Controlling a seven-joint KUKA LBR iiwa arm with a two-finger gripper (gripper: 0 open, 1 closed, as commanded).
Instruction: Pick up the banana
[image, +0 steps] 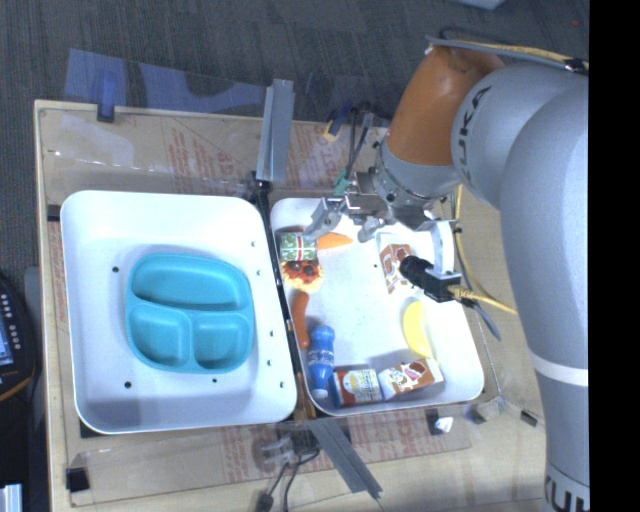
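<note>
We see banana (416, 329) lying in right bin (462, 385), at 3 o'clock side, near black cable fitting (428, 279). Jaws (350, 218) over bin's 12 o'clock edge, just above orange carrot piece (333, 240); we cannot tell if apart or together. Blue bottle (320, 362) at 7 o'clock, cartons (388, 382) along 6 o'clock wall. Left bin (90, 215) holds blue tray (190, 312). Both on counter (150, 140).
</note>
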